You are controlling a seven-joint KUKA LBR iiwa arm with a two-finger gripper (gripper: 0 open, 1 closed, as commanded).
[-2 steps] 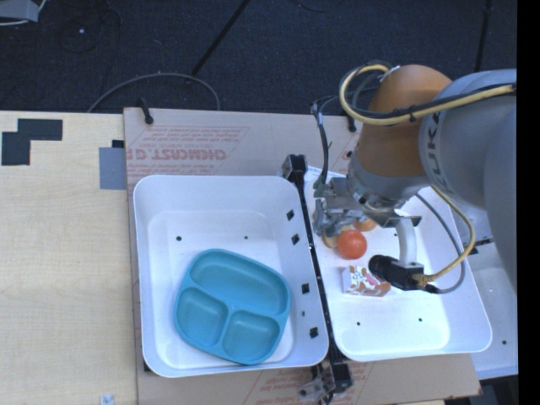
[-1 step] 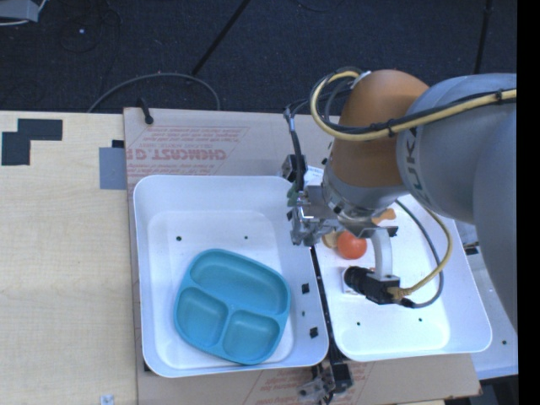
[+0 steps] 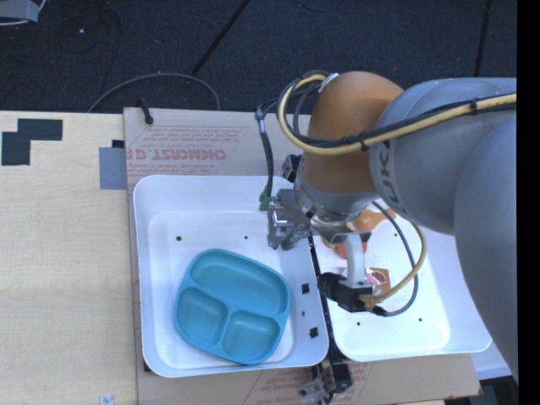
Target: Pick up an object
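A blue three-compartment plate (image 3: 232, 305) lies flat in the left bin (image 3: 160, 226), toward its front. My gripper (image 3: 284, 229) hangs over the right side of the left bin, near the divider between the bins and just beyond the plate's far right corner. Nothing is visibly held in it. In the right bin (image 3: 422, 327) an orange object (image 3: 369, 221) peeks out from under the wrist, and a small orange-and-pink piece (image 3: 379, 277) lies just in front of it. The arm hides much of the right bin.
The bins sit on a cardboard sheet (image 3: 181, 148) on the pale wooden bench (image 3: 59, 268). A black peg (image 3: 145, 112) stands at the sheet's far left corner. Cables trail over the dark floor behind.
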